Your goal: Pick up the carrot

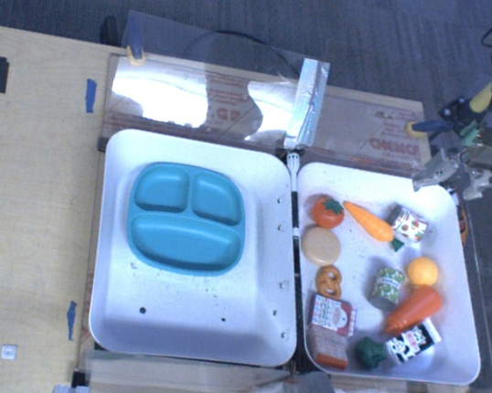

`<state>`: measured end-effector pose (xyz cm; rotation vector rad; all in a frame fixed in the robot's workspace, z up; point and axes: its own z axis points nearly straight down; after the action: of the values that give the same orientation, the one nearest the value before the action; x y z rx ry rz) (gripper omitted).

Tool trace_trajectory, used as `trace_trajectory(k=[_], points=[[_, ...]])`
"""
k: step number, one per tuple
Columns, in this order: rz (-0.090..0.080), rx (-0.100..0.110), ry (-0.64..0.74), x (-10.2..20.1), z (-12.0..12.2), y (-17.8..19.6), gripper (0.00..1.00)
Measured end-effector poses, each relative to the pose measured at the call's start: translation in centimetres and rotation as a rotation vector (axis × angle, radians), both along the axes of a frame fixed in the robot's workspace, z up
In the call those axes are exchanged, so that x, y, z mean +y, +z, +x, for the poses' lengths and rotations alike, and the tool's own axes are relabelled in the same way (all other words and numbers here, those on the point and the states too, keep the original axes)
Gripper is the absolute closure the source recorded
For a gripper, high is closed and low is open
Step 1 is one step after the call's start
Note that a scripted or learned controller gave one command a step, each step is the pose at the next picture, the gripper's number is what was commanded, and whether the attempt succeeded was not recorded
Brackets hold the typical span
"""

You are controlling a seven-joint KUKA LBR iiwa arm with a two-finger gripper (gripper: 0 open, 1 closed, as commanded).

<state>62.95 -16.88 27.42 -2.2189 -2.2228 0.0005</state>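
Toward the upper middle of the right bin (470,273), the carrot (369,222) lies slanted, its thin tip pointing up-left toward a tomato (327,211). A second, larger carrot (415,308) lies lower right in the same bin, beside an orange (422,271). A round biscuit (321,245), a pretzel (329,279) and small cartons lie around them. At the upper right of the frame, the gripper (458,174) hangs over the bin's far right corner, well apart from the carrot, touching nothing; whether the jaws are released or clenched cannot be told. On the desk's left bin sits a blue divided plate (187,219).
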Motion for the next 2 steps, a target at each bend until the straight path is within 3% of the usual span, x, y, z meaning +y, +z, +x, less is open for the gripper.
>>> trace_trajectory(k=[1, 2], points=[[0.001, 0.006, -0.026, 0.6, -2.4, -8.6, 0.0], [0.002, 0.004, 0.224, 3.8, 2.0, -17.2, 0.0]])
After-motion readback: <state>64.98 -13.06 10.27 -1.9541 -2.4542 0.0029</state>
